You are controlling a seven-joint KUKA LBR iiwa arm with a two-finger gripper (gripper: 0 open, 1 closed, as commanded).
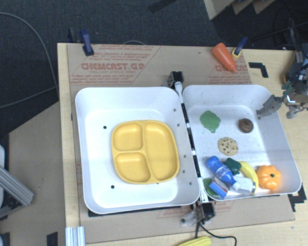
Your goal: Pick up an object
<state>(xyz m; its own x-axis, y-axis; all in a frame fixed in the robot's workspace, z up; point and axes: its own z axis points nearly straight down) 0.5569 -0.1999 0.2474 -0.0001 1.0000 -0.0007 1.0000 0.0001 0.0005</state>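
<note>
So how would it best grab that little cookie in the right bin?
Probably straight from above, fingers closing across the rim of the cookie. It lies flat and round on the right bin floor, with bare space on every side, so any opposite edges should do.

bright even overhead light, slightly soft focus.

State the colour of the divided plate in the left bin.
Yellow; the divided plate shows plainly in the camera view.
</note>
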